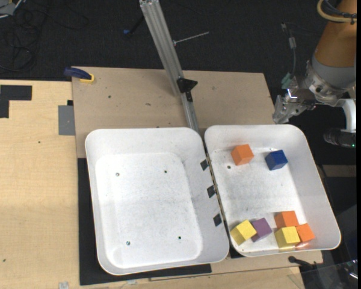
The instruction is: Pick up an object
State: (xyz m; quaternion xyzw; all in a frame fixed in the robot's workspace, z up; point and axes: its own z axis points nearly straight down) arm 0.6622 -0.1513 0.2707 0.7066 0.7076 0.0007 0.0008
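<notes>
The right bin (pixel 313 161) holds an orange cube (pixel 242 154) and a blue cube (pixel 276 159) near its far end. At its near end sit a yellow cube (pixel 244 230), a purple cube (pixel 261 227), an orange cube (pixel 286 219), another yellow cube (pixel 287 237) and a small orange cube (pixel 305 232). My gripper (pixel 283 111) hangs above the bin's far right corner, beyond the blue cube, with nothing seen between its fingers.
The left bin (pixel 102 161) lies beside the right one, with black clips (pixel 211 191) along the shared edge. A slanted aluminium rail (pixel 168 53) rises behind the bins. A small blue and yellow item (pixel 79 74) lies at the bench's far left.
</notes>
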